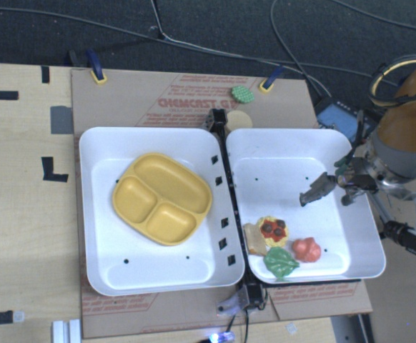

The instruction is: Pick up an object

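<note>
Several toy foods lie at the front of the right bin (pixel 294 145): a tan slice (pixel 253 239), a yellow piece with red topping (pixel 273 229), a green leafy piece (pixel 281 262) and a red piece (pixel 307 249). My gripper (pixel 325 199) hangs over the bin's right half, above and to the right of them. It is open, one dark finger (pixel 315 190) stretched left, and nothing sits between the fingers. It touches none of the foods.
A yellow divided plate (pixel 163 197) lies in the left bin (pixel 97 263). Behind the bins sit a green dotted disc (pixel 242 93) and two blue clamps (pixel 96 68) (pixel 270 81). A blue box (pixel 335 115) and cables are at the back right.
</note>
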